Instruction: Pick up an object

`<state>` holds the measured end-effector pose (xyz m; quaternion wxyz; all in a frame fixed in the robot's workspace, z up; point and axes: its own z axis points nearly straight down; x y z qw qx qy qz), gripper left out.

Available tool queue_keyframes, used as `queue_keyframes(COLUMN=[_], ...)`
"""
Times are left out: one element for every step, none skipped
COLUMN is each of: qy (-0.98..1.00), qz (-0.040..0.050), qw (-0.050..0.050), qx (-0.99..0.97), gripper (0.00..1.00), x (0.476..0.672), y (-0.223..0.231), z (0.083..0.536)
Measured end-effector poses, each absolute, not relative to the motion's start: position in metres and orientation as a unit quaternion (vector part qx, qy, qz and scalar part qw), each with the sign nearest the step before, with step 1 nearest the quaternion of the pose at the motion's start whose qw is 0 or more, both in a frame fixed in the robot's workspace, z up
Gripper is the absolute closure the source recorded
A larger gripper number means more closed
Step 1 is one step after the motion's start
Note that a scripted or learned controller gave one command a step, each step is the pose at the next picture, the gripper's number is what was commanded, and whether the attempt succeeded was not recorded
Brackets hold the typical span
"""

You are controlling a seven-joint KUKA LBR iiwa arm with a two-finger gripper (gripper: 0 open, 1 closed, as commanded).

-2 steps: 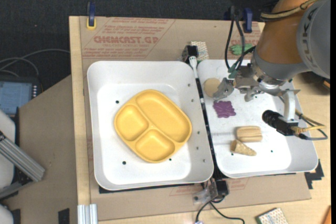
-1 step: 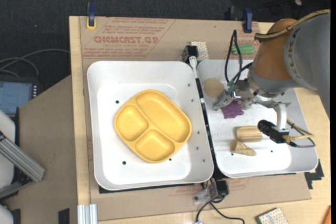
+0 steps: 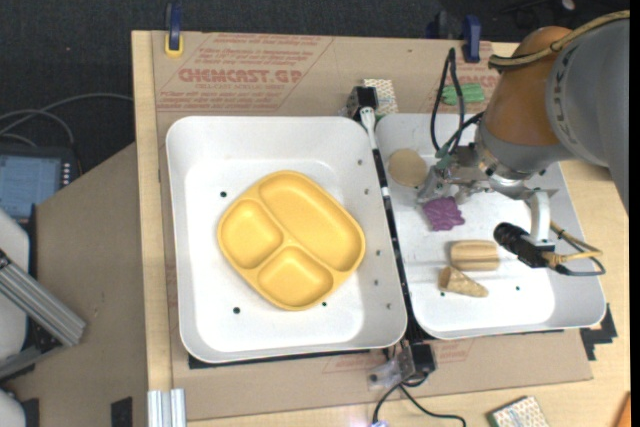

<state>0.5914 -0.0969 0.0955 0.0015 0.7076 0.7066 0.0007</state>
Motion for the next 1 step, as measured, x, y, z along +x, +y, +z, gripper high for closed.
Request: queue_keyframes(qy=[0.709], qz=[0.0039], qw=[0.004], qx=[0.705], gripper=[1.00], x=[0.6043], y=[-0.0400], z=[0.1909])
